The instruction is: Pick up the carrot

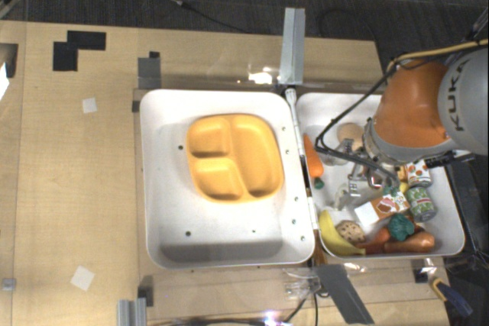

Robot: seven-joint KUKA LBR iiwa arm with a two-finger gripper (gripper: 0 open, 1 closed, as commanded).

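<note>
The carrot (312, 159) is a slim orange piece with a green tip. It lies lengthwise along the left wall of the right bin (457, 229). My gripper (354, 188) hangs low over the middle of that bin, a short way right of the carrot and apart from it. The arm's orange band (409, 112) sits above it and hides part of the bin's back. Nothing can be seen held in the gripper.
The left bin (160, 187) holds a yellow divided plate (231, 156). Crowded along the right bin's front are a banana (335, 234), a cookie (351, 230), a teal toy (400, 225), small cans (419, 201) and a brown-orange piece (409, 243). A beige round item (349, 135) lies behind the gripper.
</note>
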